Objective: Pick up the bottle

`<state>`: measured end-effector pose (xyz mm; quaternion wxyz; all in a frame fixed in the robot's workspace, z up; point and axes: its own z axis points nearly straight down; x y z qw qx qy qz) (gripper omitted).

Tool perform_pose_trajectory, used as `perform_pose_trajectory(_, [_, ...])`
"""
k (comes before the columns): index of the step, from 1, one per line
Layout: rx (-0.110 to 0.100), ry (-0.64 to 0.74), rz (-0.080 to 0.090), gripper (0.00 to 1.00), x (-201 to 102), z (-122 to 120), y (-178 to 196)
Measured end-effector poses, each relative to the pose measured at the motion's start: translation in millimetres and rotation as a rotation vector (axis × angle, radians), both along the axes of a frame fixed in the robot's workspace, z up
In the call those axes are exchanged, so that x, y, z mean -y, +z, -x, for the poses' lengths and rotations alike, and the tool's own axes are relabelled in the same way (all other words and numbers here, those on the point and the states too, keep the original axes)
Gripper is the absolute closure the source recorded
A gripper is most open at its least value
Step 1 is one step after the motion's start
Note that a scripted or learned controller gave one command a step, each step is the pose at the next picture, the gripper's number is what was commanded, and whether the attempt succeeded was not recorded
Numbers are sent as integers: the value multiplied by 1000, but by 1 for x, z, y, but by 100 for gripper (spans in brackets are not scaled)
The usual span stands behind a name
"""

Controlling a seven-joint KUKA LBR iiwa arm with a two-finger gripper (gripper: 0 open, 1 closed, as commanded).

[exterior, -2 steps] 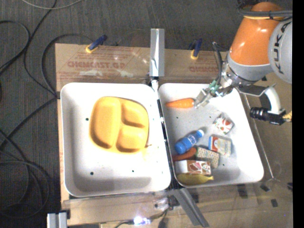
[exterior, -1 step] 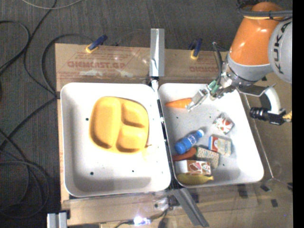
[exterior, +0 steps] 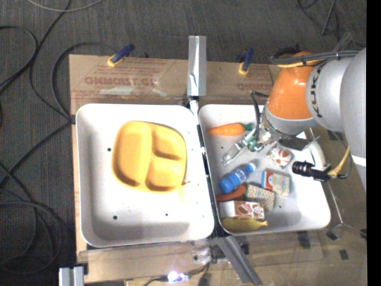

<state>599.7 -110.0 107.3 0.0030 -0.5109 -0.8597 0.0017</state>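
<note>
Right now my gripper [exterior: 238, 151] hangs open and empty in the right bin [exterior: 309, 216], just above the blue bottle [exterior: 236, 178], which lies tilted among small boxes [exterior: 262, 195], awkward to grasp.

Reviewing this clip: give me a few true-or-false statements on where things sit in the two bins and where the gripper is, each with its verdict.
1. The yellow tray lies in the left bin. True.
2. The bottle lies on the yellow tray. False: it lies in the right bin, near the middle.
3. The carrot lies near the far edge of the right bin. True.
4. The gripper holds the bottle. False: the gripper is above the right bin between the carrot and the bottle, and the bottle lies apart from it.
5. The banana lies at the near edge of the right bin. True.
</note>
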Motion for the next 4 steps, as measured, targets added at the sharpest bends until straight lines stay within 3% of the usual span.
perform_pose_trajectory(1, [26, 109, 4, 0, -5, 50, -18])
perform_pose_trajectory(2, [21, 109, 0, 100, -6, 49, -11])
perform_pose_trajectory(3, [17, 109, -2, 100, -7, 49, -5])
perform_pose_trajectory(4, [2, -210, 6, 100, -57, -8, 157])
